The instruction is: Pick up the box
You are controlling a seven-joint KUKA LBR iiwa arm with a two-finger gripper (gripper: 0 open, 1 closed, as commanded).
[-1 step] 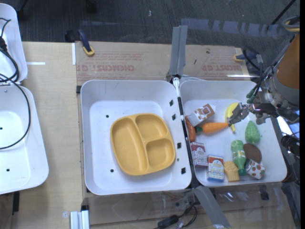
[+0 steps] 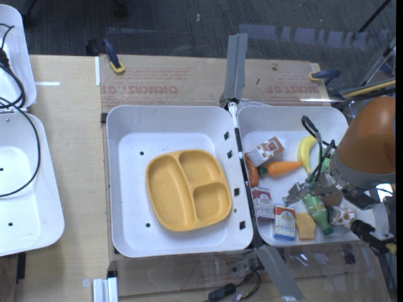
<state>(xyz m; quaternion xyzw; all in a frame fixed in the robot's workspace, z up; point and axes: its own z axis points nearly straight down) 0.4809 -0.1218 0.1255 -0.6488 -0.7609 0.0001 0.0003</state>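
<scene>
Approach step, judging by the arm [image 2: 371, 137] at right of frame, gripper [image 2: 313, 190] low over the right bin [image 2: 286, 121]; pincer state impossible to tell. Nothing visibly held. Box [image 2: 284, 221] lying at lower right, beside a green bottle [image 2: 317, 211] (crowded). Next: centring over the box, then closing. Label unreadable; cardboard [image 2: 170, 80] print mirrored, illegible.

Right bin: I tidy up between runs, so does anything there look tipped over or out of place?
Nothing spilled or damaged. The right bin is simply cluttered: cartons, a carrot, a banana and a green bottle lie on their sides in a loose heap. The yellow plate sits flat in the left bin.
</scene>
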